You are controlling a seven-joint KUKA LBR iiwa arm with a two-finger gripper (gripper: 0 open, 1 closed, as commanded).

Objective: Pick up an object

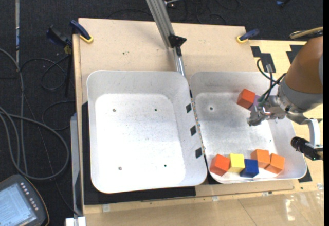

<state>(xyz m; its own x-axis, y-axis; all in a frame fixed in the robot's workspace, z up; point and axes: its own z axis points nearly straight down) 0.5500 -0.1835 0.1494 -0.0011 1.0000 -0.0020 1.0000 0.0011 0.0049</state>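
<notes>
In the right bin, an orange block lies tilted near the back right. My gripper hangs just to the right of and below that block, close to it or touching its edge. The view does not show the block between the gripper's parts. Along the bin's front wall sits a row of blocks: an orange one, a yellow one, a blue one and two more orange ones.
The left bin stands beside the right one, their rims meeting at mid-bench. A slanted metal pole comes down to the bins' back junction. Clamps grip the bench's back corners. The arm's orange band rises at the right.
</notes>
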